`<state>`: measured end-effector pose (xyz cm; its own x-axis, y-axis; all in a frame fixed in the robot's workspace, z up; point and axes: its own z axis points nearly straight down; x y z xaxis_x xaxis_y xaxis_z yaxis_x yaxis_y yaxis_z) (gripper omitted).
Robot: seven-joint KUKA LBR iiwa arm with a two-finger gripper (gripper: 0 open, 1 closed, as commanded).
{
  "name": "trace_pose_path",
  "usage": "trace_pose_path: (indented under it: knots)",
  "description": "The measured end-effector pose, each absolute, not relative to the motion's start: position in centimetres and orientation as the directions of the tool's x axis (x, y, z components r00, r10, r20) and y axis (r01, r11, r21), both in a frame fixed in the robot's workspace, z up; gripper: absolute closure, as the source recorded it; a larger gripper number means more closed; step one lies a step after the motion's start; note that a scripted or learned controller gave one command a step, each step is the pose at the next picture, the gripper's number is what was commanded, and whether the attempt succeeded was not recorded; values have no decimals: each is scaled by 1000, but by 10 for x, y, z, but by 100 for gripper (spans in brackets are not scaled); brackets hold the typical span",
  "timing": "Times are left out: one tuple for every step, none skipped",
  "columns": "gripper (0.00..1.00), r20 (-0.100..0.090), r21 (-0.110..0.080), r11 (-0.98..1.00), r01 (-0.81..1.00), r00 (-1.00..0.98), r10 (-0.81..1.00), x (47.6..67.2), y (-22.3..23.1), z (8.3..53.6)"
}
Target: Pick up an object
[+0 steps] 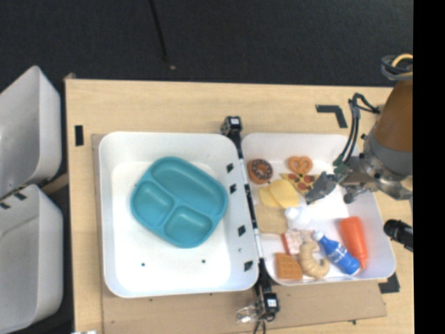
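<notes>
Your gripper (321, 186) sits low in the right bin (327, 143), reaching in from the right edge, and you cannot tell from this angle what state it is in. Its dark tip hangs just beside the yellow piece (281, 193), with the pretzel-shaped toy (300, 165) close above it and the chocolate doughnut (260, 170) a little further left. Nearer the front of that bin you have the orange carrot (354, 239), the blue bottle (338, 252), a croissant (313, 260) and a square cracker (287, 266), all crowded together and well apart from the tip. In the left bin (111, 186) a teal divided plate (179, 201) lies flat, well away from the arm. Both bins rest side by side on a pale wooden bench (174, 103), with dark floor (208, 26) beyond it and white shapes (24, 158) at the left edge.
</notes>
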<state>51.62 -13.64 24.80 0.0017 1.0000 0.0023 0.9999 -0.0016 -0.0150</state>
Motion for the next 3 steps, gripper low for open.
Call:
trace_pose_path:
  knots:
    - [0, 0, -4, 2, 1000, -2, 1000, 518, -136, 253]
    - [0, 1, -8, -1, 1000, 1, 1000, 522, -130, 191]
    - [0, 1, -10, -1, 1000, 1, 1000, 523, -133, 125]
